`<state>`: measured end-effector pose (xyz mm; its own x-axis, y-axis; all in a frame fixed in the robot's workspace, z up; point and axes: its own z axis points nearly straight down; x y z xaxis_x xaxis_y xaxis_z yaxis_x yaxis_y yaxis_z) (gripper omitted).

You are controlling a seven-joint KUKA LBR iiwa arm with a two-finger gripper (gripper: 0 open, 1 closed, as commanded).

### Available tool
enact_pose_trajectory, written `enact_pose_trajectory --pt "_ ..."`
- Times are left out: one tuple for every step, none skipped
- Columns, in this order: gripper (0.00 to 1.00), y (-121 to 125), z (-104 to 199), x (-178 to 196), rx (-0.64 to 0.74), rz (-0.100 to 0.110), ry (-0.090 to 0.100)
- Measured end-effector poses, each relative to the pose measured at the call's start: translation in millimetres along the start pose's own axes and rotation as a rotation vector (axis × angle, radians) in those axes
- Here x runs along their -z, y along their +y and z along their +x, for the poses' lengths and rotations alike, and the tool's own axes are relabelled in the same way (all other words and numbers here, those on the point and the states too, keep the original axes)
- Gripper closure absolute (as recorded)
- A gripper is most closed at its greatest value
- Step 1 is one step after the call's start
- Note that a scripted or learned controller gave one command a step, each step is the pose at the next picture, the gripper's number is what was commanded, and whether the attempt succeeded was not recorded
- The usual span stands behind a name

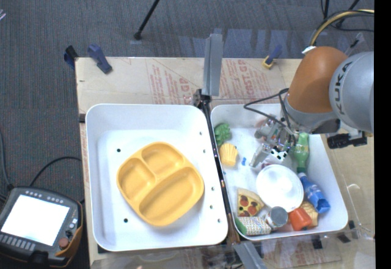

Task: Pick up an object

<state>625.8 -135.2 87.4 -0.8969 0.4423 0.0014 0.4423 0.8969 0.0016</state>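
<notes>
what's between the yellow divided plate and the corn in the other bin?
Camera view: bare white floor and the two bins' adjoining walls separate the yellow plate from the corn.

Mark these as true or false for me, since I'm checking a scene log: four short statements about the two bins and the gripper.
1. The yellow plastic divided plate lies in the left white bin. True.
2. The round white bowl sits in the left bin. False: it is in the right white bin.
3. The gripper is over the right bin. True.
4. The toy pizza slice rests on the divided plate. False: it lies in the right bin, beside the bowl.
</notes>
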Motion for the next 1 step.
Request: enact_pose_trajectory --pt "0.00 -8.5 12.3 -0.1 -0.154 0.001 0.001"
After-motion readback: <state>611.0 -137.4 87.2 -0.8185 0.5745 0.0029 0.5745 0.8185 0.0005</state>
